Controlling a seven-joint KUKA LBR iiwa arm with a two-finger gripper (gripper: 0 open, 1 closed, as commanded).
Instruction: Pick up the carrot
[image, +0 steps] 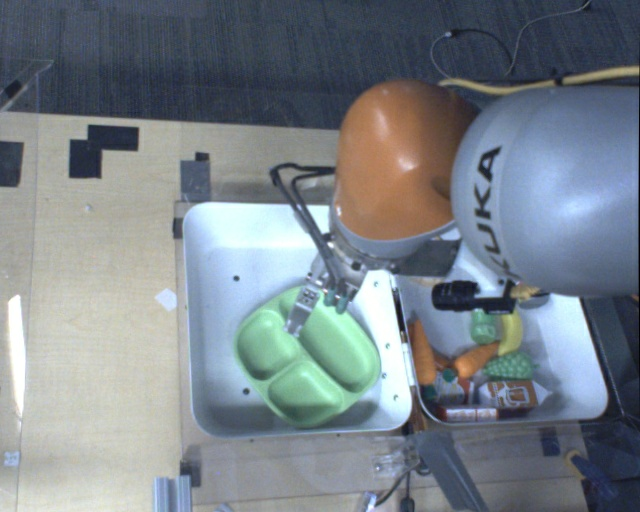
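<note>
An orange carrot (421, 352) lies along the left wall of the right bin (590, 385). A second orange carrot-like piece (476, 357) lies slantwise just right of it. My gripper (320, 303) hangs over the left bin (210, 300), above the far edge of a green divided plate (305, 360). Its fingers (300, 314) stand apart with nothing between them, so it is open. The bin's dividing wall separates it from the carrot, which lies lower right of it. The arm's orange band and grey body hide the far part of the right bin.
The right bin also holds a yellow banana (512, 333), a green vegetable (508, 367), a small green item (484, 327) and a brown box (512, 397). A black cable (300, 205) loops from the wrist over the left bin.
</note>
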